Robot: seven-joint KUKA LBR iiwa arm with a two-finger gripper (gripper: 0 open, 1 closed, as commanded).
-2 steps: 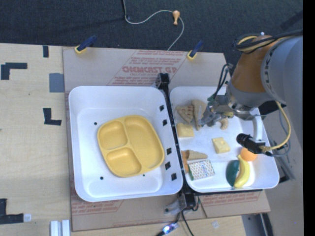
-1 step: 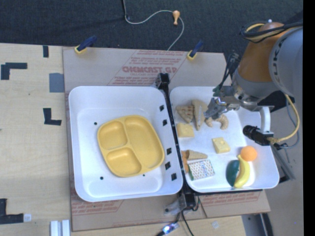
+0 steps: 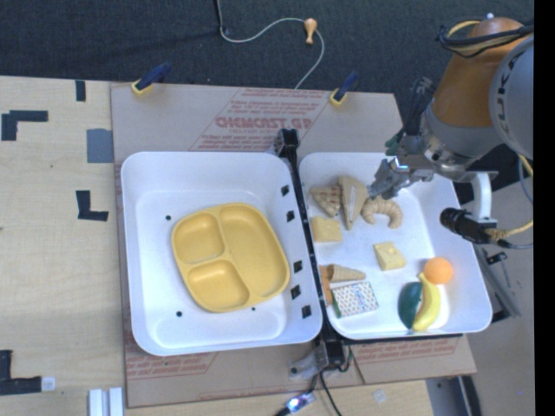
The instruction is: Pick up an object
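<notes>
From where I stand, the bench is pale wood marked with a few dark tape pieces, and a brown cardboard sheet (image 3: 260, 115) printed in red lies over it, pinned at its far edge by two blue-and-yellow clamps (image 3: 152, 78). Beyond the bench the floor is dark carpet, with a thin white cord (image 3: 269, 33) looping across it to a small orange knob.

Two white bins sit side by side on the cardboard. The left bin (image 3: 143, 232) holds a yellow divided plate (image 3: 230, 256), well off to the left of the claw. The grey arm with its orange band (image 3: 468, 85) comes in from the right over the right bin (image 3: 468, 315).

The claw (image 3: 385, 184) hangs low over the far part of that bin, directly above a croissant (image 3: 386, 213) that lies just below and touching distance from its tip. Whether its fingers are spread or pinched I cannot tell; they are dark, small and run together against the wrist. Nothing visibly sits between them.

Just left of the claw lie a tan knobbly piece (image 3: 326, 200) and a pale wedge (image 3: 349, 199), hard to name. Nearer me than the claw are a cheese cube (image 3: 389, 256), a yellow block (image 3: 326, 230), a patterned packet (image 3: 355, 298), and at the near right corner an orange (image 3: 439, 270), a banana (image 3: 430, 306) and something green (image 3: 409, 302), partly hidden by the banana. The arm's upper part is cut off at the frame's edge.
</notes>
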